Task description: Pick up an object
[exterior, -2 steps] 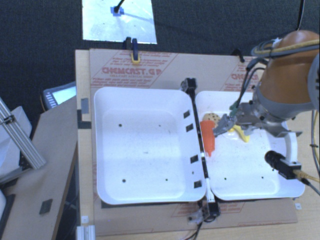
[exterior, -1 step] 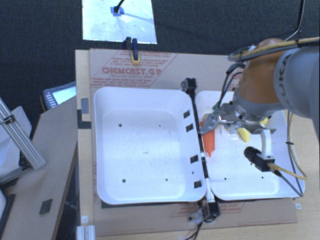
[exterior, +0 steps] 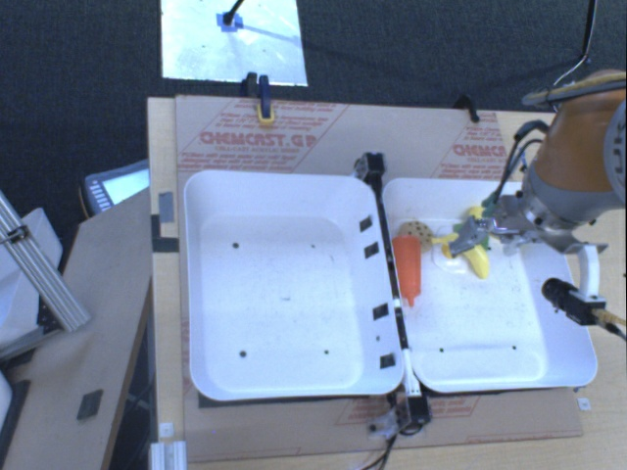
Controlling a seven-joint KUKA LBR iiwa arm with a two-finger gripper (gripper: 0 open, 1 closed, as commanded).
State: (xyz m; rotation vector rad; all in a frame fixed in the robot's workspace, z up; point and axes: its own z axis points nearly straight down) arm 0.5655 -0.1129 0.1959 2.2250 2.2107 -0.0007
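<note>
The grey arm with orange band (exterior: 578,145) comes in from 3 o'clock, its wrist bent down; the metal two-finger claw (exterior: 470,235) points toward 9 o'clock.

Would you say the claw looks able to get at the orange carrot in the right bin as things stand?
Probably yes: the carrot lies uncovered by the right bin's left wall, and the claw sits close beside it, over the yellow toy.

A dark speckled floor (exterior: 78,57) is stretching around the surface (exterior: 323,130), whose top is showing as a pale board with faded red lettering. A shiny grey sheet (exterior: 235,27) is lying on the floor beyond it, catching the light. At the left, a lower wooden table (exterior: 88,302) is standing just beside the surface, with a ribbed metal rail (exterior: 39,267) slanting across it.
</note>
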